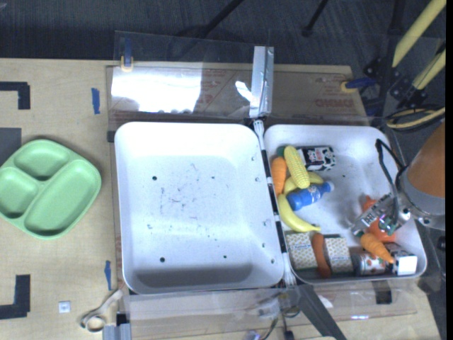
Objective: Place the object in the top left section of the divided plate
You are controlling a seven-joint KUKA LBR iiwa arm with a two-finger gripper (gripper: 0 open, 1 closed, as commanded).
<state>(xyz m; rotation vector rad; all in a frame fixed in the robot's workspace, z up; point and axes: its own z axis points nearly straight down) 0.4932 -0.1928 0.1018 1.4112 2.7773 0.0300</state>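
The green divided plate (48, 188) lies on the wooden bench at the far left, outside both bins, with two small sections at its top and one long section below. My gripper (378, 219) is low in the right bin (354, 139), near its right wall, among several toy foods. An orange carrot-like piece (376, 245) lies just below it and a small orange item (368, 204) just above. The arm's orange band (432, 167) shows at the right edge.
The right bin also holds an orange carrot (279, 173), a corn cob (296, 167), a banana (294, 217), a blue bottle (308, 196), a black-and-white carton (318, 157), a sausage (320, 252) and a can (382, 264). The left bin (191, 204) sits between plate and gripper.
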